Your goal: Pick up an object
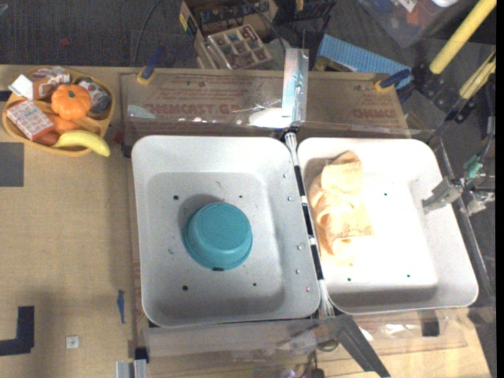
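A teal bowl (219,235) lies upside down near the middle of the left white bin (157,164). A crumpled tan and orange cloth-like object (340,205) lies along the left side of the right white bin (409,274), touching the wall beside the divider between the bins.
A small grey metal part (455,193) juts over the right bin's right rim. A basket of toy fruit and food (59,109) sits on the bench at the far left. Boxes and clutter stand behind the bins, with a clear panel (295,85) upright at the back.
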You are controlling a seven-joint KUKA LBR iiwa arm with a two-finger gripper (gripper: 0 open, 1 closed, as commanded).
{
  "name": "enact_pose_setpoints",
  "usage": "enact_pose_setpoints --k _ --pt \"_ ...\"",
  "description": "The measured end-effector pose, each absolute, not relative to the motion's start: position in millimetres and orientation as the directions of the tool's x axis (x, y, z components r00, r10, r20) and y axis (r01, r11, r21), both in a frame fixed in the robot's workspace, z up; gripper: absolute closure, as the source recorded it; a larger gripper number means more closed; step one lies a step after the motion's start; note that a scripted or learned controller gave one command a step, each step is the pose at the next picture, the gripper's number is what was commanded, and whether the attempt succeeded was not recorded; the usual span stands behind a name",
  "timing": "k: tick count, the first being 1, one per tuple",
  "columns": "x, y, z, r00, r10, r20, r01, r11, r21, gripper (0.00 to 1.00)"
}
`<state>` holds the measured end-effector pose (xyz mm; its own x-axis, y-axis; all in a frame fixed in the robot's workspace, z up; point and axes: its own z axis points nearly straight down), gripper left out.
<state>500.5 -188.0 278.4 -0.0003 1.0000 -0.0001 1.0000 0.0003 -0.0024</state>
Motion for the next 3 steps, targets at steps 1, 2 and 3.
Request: enact_pose_setpoints --k 1,2,3 --pt "535.0 -100 195 -0.021 1.000 0.000 1.000 0.021 -0.005 0.00" --pt "535.7 -103 202 -0.016 1.000 0.000 1.000 0.016 -0.006 1.00" --pt "500.4 -188 199 0.258 0.966 0.000 0.966 -0.258 -0.005 1.00"
